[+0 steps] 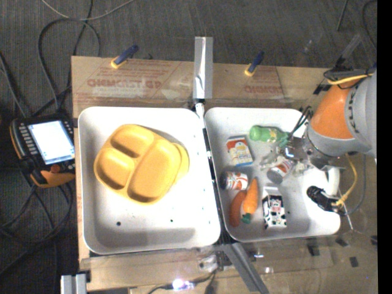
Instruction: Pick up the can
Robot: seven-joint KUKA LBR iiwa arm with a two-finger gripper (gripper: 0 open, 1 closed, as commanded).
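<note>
OK, I see the yellow divided tray (141,162) in the left bin (86,225). The arm (343,118) hangs over the right bin (324,225); gripper (283,163) state I can't tell. The carrot (247,199) lies at its 7 o'clock, the can (234,180) on its side at its 8 o'clock, touching the carrot's top.
</note>
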